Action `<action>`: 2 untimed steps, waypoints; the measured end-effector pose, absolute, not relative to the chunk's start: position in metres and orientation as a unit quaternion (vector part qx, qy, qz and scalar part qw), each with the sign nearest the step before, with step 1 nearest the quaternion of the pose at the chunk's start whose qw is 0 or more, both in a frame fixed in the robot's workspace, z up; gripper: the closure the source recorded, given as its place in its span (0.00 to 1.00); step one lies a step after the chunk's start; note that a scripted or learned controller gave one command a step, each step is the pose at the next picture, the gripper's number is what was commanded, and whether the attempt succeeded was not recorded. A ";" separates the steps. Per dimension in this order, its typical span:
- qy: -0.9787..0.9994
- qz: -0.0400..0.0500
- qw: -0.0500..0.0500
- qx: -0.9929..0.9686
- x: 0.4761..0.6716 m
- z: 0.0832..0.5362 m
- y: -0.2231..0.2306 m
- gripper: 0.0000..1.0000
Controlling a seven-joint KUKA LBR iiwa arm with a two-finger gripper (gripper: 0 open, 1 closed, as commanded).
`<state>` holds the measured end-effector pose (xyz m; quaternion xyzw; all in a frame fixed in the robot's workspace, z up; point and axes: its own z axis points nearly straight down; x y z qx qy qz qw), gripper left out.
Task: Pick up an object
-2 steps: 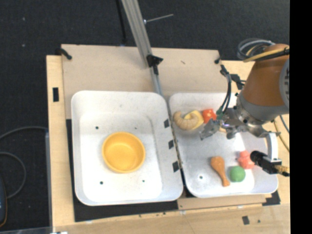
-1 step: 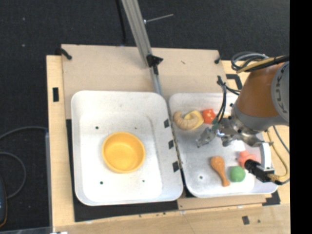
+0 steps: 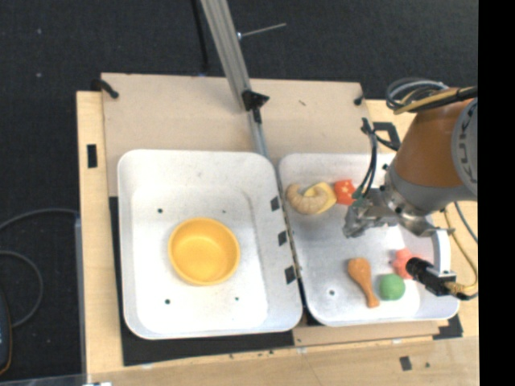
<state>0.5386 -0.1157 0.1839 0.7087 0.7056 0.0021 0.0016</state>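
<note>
Gripper (image 3: 360, 218): mine, low over right bin (image 3: 322, 300), finger state cannot be determined | croissant (image 3: 311, 199): just left | red piece (image 3: 344, 190): just above-left | drumstick (image 3: 364, 280), green ball (image 3: 392, 287): below, apart | yellow bowl (image 3: 204, 251): far left, left bin (image 3: 145, 304).

A flat tan wooden worktop (image 3: 161, 111) fills the middle of the frame, lying on a dark speckled floor (image 3: 80, 22) that borders it at the top and left. Two shallow white plastic bins sit side by side on it, touching along their inner edges: the left bin (image 3: 145, 183) at centre-left, the right bin (image 3: 322, 304) at centre-right. A slanted silver metal rail (image 3: 225, 43) runs from the top edge down to the gap between the bins. Black cables (image 3: 24, 240) curl on the floor at the lower left.
</note>
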 end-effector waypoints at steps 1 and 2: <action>0.708 0.002 0.003 0.706 0.541 0.238 -0.117 1.00; 0.707 0.000 0.001 0.707 0.541 0.206 -0.118 1.00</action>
